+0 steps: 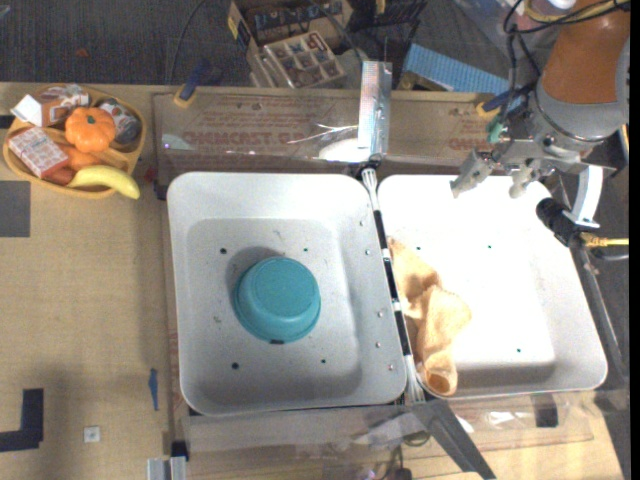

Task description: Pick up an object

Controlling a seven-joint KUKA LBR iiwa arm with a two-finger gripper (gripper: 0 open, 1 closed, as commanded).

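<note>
A teal bowl (278, 299) lies upside down in the middle of the left bin (200, 208). A crumpled tan cloth (431, 318) lies along the left wall of the right bin (530, 258). My gripper (496, 176) hangs above the far edge of the right bin, well apart from the cloth. Its two fingers (468, 176) are spread, with nothing between them.
A basket (70, 148) of toy fruit, with a banana and an orange pumpkin, sits on the bench at the far left. A clear plastic wall (300, 128) runs behind the bins. Cables and boxes crowd the floor beyond.
</note>
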